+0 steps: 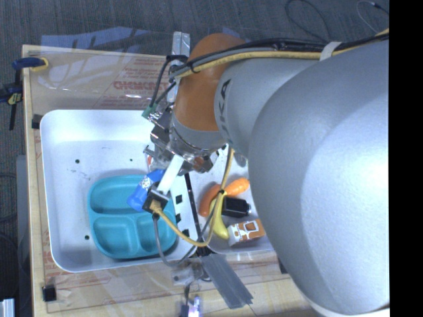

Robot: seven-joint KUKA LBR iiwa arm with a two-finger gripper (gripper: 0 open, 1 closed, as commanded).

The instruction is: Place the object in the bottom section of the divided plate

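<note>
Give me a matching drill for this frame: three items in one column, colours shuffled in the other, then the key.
Items:
1. divided plate
2. small object at the plate's right rim
3. tapered item further to the plate's right

Colours:
A. orange
B. teal
C. darker blue

Pairs: 1-B, 2-C, 3-A.

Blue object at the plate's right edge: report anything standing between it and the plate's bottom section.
Nothing visible stands in the way. The blue object is over the right edge of the blue divided plate, and the bottom section, just below it in the view, lies bare.
</note>
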